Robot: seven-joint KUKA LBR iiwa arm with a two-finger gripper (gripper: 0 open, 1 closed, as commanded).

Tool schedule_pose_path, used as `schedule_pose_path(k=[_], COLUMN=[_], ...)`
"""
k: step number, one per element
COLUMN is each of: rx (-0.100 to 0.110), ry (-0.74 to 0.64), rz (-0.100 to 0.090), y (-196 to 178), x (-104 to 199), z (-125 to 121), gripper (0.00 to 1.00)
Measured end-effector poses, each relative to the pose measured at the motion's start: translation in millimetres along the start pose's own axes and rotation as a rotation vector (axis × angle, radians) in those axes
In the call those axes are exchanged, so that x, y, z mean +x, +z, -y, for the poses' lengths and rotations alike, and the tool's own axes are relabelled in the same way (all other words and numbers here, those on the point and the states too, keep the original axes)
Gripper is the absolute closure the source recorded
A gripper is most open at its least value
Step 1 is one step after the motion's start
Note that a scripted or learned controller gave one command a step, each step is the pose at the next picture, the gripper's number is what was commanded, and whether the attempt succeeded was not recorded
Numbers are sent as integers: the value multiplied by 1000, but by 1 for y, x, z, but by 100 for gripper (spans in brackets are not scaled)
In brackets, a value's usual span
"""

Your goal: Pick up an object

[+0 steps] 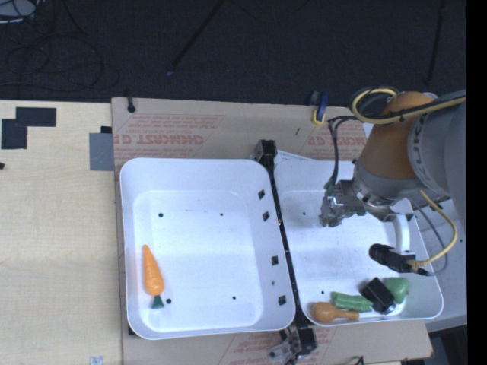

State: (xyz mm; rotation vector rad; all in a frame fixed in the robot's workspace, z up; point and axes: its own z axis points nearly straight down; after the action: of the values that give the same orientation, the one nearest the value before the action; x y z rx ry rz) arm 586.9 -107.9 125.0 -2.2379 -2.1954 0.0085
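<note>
Bins sit side by side on your counter (pixel 61 280). Your hand (pixel 332 211) hangs over the right bin (pixel 304 280); you cannot tell its grip. An orange carrot (pixel 152 271) lies in the left bin (pixel 198 175). Green (pixel 350 302), black (pixel 378 293) and orange toys (pixel 332 312) lie at the right bin's near edge.

claw (pixel 332 213) over right bin (pixel 304 280) | carrot (pixel 152 272) in left bin (pixel 198 175)

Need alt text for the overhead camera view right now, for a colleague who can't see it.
The grey arm's gripper hangs over the right bin, away from a small pile of toys at its near edge. A toy carrot lies in the left bin.
</note>
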Motion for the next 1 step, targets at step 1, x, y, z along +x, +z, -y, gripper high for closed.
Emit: schedule_pose_path(k=[1], rx=[-8], ry=[-23], rz=[1], y=[39], x=[29], z=[-58], gripper=[100])
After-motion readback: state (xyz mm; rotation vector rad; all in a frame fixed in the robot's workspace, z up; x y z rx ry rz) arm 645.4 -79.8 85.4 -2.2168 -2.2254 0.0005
